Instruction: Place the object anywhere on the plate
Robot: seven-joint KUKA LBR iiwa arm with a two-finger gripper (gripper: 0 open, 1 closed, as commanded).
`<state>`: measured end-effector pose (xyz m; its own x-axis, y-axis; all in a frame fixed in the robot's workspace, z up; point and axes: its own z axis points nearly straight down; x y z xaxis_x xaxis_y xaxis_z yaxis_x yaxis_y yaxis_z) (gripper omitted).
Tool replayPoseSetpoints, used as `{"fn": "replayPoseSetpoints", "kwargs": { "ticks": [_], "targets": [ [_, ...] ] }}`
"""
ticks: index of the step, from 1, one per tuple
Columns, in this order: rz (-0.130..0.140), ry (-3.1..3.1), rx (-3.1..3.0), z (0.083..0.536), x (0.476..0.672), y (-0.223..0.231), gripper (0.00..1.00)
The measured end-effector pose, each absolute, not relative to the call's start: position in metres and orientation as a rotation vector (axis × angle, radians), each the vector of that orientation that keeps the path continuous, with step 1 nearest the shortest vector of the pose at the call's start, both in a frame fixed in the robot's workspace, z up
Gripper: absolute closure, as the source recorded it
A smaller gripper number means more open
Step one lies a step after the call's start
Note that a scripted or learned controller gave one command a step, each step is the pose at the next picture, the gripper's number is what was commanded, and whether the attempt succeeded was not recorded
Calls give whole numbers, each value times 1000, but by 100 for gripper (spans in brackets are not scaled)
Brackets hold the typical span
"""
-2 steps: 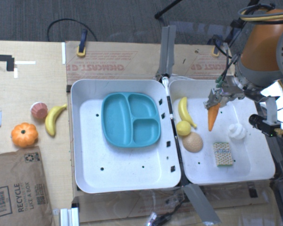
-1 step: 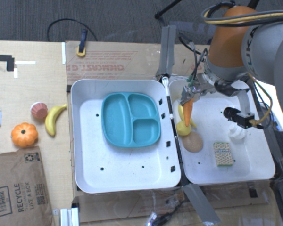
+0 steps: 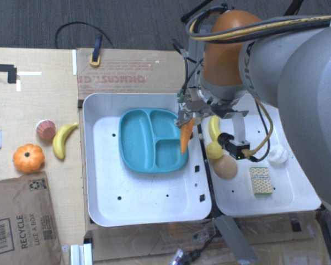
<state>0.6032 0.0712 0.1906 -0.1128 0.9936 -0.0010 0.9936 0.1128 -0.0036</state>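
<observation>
a slim orange carrot [image 3: 185,137] hangs point-down, its top pinched between the fingers of the metal two-finger gripper [image 3: 186,120], over the right edge of the teal three-compartment plastic plate [image 3: 140,142]. the plate lies in the left shallow white bin [image 3: 99,203]; the right white bin [image 3: 298,197] holds a yellow banana [image 3: 213,127], a yellow lemon [image 3: 213,150] and a tan egg-shaped object [image 3: 225,167].
</observation>
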Motion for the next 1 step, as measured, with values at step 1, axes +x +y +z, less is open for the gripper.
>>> {"fn": "replayPoseSetpoints", "kwargs": {
  "ticks": [1],
  "targets": [
    [5, -2342, -2092, 191, 603, 71, 0]
  ]
}}
